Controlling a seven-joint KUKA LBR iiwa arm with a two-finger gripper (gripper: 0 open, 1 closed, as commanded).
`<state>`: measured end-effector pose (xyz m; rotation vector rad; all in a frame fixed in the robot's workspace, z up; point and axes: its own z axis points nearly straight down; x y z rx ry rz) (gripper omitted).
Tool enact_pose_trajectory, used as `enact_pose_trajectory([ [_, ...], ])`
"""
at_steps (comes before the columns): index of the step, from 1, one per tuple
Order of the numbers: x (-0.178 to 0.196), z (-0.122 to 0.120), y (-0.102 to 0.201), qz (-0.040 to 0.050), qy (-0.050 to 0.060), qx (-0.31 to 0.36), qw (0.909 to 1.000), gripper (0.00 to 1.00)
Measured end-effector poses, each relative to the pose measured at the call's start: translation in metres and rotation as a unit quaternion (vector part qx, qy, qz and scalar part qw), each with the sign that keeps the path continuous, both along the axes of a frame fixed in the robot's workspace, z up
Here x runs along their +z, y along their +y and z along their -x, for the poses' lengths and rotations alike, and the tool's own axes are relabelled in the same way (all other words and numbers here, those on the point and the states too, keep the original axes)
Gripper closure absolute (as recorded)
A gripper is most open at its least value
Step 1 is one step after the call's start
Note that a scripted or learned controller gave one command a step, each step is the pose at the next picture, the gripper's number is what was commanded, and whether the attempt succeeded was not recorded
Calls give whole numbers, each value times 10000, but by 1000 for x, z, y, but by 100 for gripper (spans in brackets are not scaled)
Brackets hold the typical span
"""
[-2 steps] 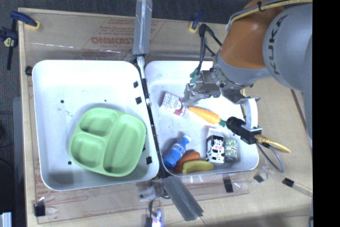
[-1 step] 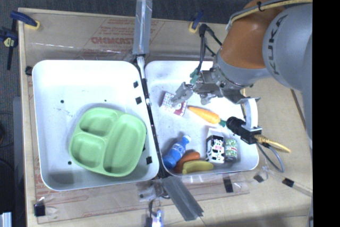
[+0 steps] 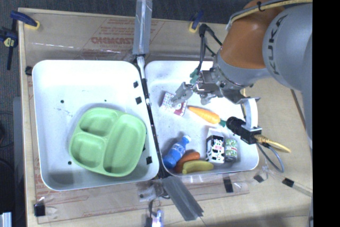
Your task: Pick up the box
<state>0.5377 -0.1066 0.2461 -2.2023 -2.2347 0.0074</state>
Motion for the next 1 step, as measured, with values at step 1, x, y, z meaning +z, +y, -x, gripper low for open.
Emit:
enact_pose_trajectory([
  [1,-148,-34,-1,67,-104,-462,9989,0],
])
